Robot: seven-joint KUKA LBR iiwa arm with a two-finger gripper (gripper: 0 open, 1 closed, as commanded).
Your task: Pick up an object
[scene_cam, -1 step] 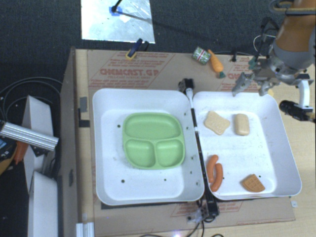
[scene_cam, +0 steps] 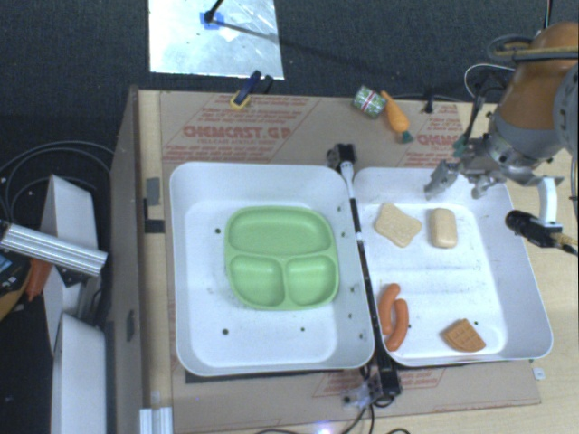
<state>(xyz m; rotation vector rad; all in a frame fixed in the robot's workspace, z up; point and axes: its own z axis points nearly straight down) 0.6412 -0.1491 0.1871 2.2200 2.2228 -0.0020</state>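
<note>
My gripper (scene_cam: pixel 460 183) hangs over the far edge of the right bin (scene_cam: pixel 507 269), its two fingers spread apart with nothing between them. Just in front of it lie a beige bread roll (scene_cam: pixel 442 227) and a pale bread slice (scene_cam: pixel 398 224). Two orange sausages (scene_cam: pixel 393 316) rest near the bin's front left. A brown waffle-like cracker (scene_cam: pixel 463 335) sits at the front.
The left bin (scene_cam: pixel 194 242) holds a green divided tray (scene_cam: pixel 281 257). Behind the bins, on the cardboard, lie a small green can (scene_cam: pixel 369 100) and a toy carrot (scene_cam: pixel 396 116). A yellow and blue clip (scene_cam: pixel 249 89) lies further left.
</note>
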